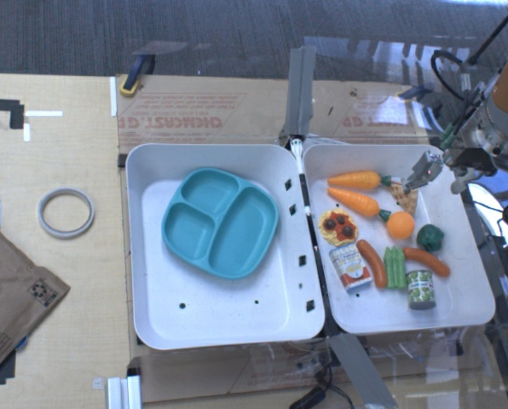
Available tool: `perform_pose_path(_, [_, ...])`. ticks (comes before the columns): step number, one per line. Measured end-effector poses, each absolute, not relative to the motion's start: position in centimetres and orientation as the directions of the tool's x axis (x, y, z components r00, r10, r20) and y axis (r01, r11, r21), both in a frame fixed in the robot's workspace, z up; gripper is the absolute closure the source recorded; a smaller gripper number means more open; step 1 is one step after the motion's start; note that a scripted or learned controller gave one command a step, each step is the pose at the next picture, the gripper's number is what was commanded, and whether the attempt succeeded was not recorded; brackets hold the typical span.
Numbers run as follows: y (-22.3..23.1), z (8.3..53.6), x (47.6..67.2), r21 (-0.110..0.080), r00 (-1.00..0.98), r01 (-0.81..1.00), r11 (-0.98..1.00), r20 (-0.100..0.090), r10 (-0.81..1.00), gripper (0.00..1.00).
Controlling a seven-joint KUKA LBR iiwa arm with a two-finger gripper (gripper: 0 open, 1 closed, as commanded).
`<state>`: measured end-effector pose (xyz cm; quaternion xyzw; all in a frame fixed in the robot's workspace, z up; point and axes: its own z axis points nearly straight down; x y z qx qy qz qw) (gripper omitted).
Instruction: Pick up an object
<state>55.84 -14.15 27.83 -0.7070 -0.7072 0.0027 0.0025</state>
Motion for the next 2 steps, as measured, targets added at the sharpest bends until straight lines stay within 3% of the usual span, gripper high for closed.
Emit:
perform_pose_path(1, [-12.9,27.4,58.7,-0.005,-0.137,0.991,0.137,0.000,0.991,0.00])
perform_pose_path(2, [-9.8,12.7,59.7,-0.006,-0.146,0.989,0.146,0.001,0.989,0.00])
